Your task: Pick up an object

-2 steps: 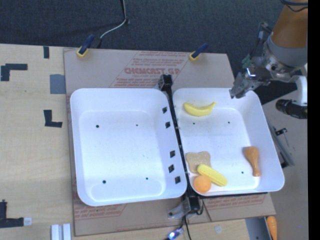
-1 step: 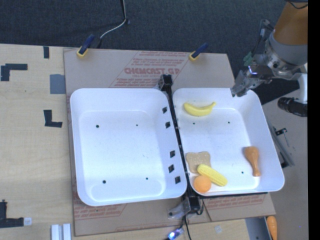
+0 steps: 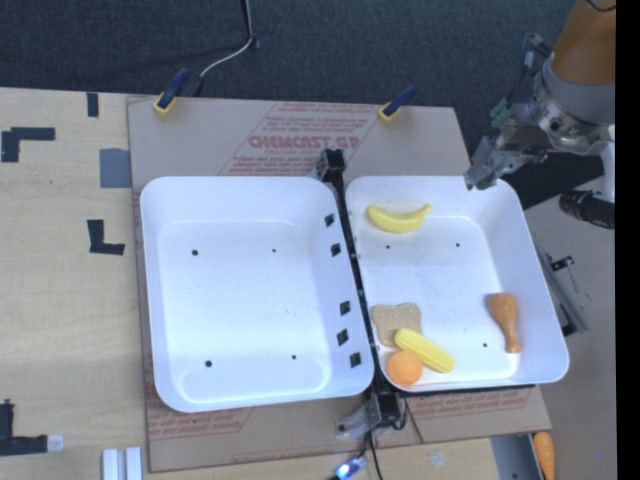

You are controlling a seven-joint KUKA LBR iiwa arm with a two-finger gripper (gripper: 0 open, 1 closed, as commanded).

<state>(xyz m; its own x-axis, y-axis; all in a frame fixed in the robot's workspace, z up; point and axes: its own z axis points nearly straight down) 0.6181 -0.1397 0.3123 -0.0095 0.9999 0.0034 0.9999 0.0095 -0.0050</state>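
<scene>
Banana (image 3: pixel 398 217), corn (image 3: pixel 424 350), orange (image 3: pixel 404 368), drumstick (image 3: pixel 505 319)

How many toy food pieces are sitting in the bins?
5, all in the right bin: banana at the back, chicken drumstick at right, bread slice, corn cob and orange clustered at the front-left corner.

robot lab or test bench, not a home. two shallow white bins (image 3: pixel 240 298) sit side by side on a brown cardboard sheet (image 3: pixel 300 138) with red print, held to a pale wood bench (image 3: pixel 60 268) by yellow-and-blue clamps (image 3: pixel 170 93). black tape marks (image 3: pixel 100 236) on the bench top, dark carpet (image 3: pixel 350 28) behind, a loose cable (image 3: pixel 235 43) trailing over it. grey-and-orange industrial arm (image 3: pixel 580 58) at the right. plastic toy food in the right bin: banana (image 3: pixel 398 217), corn (image 3: pixel 424 350), drumstick (image 3: pixel 505 319).
</scene>
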